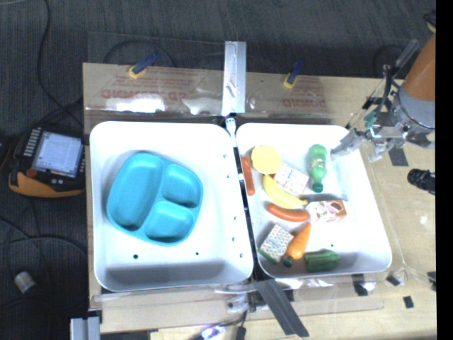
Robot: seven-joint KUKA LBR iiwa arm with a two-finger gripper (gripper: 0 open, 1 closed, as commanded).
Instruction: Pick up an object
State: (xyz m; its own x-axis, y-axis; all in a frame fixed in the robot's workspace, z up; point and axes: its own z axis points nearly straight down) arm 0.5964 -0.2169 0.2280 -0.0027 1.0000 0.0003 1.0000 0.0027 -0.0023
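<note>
The right bin holds several toy foods. A green bottle stands near its far right corner. A yellow round piece, a banana, an orange sausage, a carrot, a dark green vegetable, two patterned boxes and a red-and-white packet lie around it. My gripper hangs over the bin's far right rim, just right of the bottle, with nothing seen in it.
The left bin holds a blue divided plate. A thin red-orange stick lies along the right bin's left wall. A metal post stands behind the bins. A handheld device sits off the bench at the left.
</note>
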